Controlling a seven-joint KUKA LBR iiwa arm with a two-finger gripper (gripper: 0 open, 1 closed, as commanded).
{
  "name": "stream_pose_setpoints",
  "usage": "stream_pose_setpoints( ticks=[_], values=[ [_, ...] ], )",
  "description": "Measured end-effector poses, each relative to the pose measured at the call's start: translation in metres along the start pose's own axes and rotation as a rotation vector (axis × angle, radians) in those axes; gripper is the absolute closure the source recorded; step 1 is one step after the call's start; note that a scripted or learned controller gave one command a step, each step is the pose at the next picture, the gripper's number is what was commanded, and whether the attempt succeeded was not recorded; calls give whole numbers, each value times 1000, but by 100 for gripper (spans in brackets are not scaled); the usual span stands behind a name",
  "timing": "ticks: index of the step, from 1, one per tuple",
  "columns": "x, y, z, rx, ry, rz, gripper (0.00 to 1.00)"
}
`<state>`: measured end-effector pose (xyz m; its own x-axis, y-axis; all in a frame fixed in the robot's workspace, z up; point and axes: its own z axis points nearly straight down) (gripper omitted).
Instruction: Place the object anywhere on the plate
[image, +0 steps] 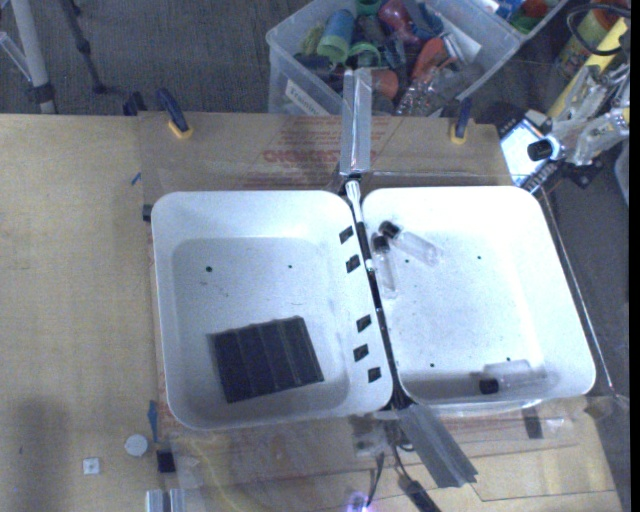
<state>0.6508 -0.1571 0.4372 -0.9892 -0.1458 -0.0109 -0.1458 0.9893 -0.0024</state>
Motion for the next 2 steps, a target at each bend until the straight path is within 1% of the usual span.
stream_pose_setpoints(
  ticks=[1, 2],
  values=[
    [-32, 99, 2, -3, 0, -379, 100],
    [54, 78, -1, -4, 7, -445, 100]
  ],
)
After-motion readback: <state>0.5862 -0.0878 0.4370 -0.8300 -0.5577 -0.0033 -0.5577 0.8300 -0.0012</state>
